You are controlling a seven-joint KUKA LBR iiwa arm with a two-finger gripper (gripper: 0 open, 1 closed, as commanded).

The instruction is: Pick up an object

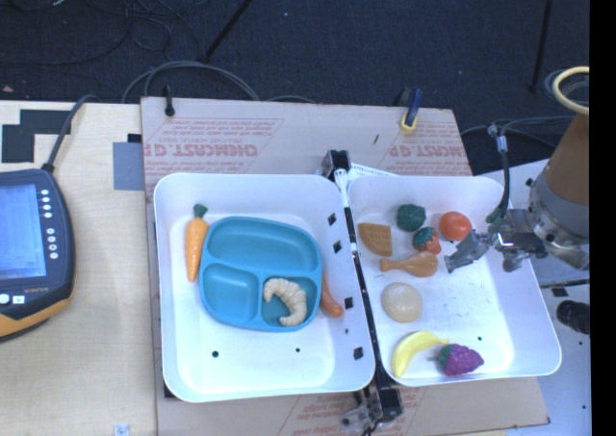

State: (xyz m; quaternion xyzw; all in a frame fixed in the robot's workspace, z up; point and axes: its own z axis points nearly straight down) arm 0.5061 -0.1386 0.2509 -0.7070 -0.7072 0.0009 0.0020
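Hovering my gripper (469, 253) with fingers apparently spread and empty, I judge the drumstick (411, 266) just beside its tips light, rigid, slippery, best pinched mid-shaft

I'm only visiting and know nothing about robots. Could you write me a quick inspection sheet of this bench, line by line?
Surface: two white bins side by side, left bin and right bin, on cardboard.
Job's things: right bin holds a tomato, green vegetable, bread piece, drumstick, pale round item, banana, grapes.
Clutter: left bin holds a blue divided plate with a shrimp in it, a carrot beside it.
Grippers: gripper over the right bin near the tomato, holding nothing visible.
Cables: black cables on the floor behind.
Surroundings: control pendant at left.
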